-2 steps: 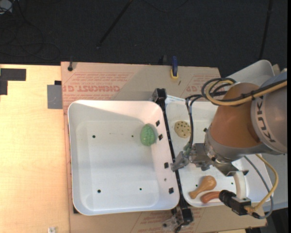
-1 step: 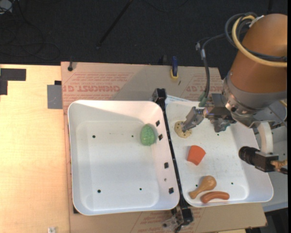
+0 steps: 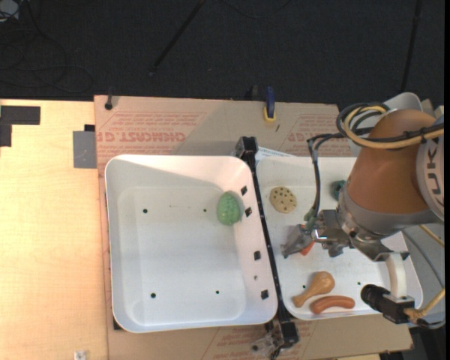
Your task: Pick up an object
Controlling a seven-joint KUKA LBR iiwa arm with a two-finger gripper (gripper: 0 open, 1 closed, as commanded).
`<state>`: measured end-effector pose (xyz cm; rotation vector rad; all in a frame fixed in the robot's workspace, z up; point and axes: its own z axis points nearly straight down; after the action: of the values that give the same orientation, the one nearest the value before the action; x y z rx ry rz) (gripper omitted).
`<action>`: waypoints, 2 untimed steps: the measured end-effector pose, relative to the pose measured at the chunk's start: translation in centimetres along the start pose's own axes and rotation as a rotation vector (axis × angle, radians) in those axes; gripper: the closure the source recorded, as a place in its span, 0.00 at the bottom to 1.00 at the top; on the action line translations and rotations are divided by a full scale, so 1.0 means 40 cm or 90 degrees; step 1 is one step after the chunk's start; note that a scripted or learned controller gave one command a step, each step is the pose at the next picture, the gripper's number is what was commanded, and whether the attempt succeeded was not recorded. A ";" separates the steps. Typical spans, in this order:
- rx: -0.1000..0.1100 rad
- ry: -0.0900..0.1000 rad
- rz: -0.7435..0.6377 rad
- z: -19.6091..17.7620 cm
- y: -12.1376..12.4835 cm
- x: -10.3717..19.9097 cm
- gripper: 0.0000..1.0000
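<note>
While the gripper (image 3: 306,244) hung low in the right bin (image 3: 360,312), its closure could not be told. A small red object (image 3: 307,250) lay beneath, toward six o'clock; a centred, vertical descent was advised.

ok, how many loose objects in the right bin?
4 visible: spotted cookie near the far left, teal item beside the arm, drumstick and sausage at the near edge. The arm may hide more.
</note>
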<state>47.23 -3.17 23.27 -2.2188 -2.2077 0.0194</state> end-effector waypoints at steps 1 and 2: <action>-0.003 0.000 0.000 0.249 0.092 -0.133 0.00; -0.009 -0.001 -0.001 0.362 0.067 -0.126 0.00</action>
<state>49.65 -8.22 8.73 -2.2242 -2.2182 0.0041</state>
